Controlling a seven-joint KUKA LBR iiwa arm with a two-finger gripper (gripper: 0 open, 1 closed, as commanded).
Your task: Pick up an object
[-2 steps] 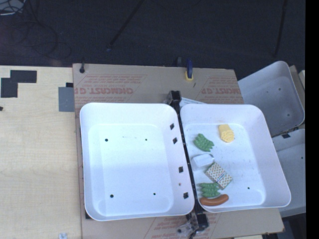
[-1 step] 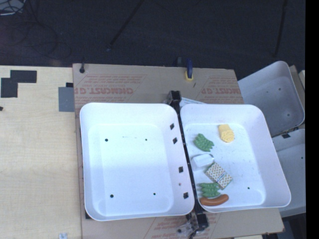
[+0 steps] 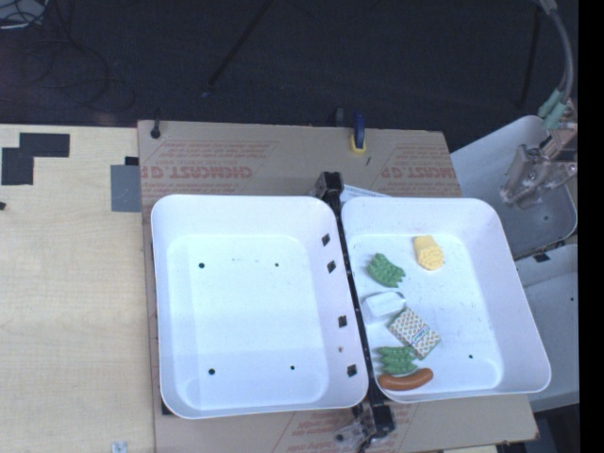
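from above, the gripper (image 3: 540,170) sits at the far right, outside the right bin (image 3: 491,217) and past its upper right corner; whether it is clenched or released i cannot tell. the objects lie in the right bin, mostly along its left wall: a green piece (image 3: 385,270), a white piece (image 3: 383,303), a checkered packet (image 3: 414,333), a second green piece (image 3: 396,358) and a sausage (image 3: 406,378) by the near edge. a yellow piece (image 3: 427,251) lies apart, farther back. the left bin (image 3: 170,253) adjoins.
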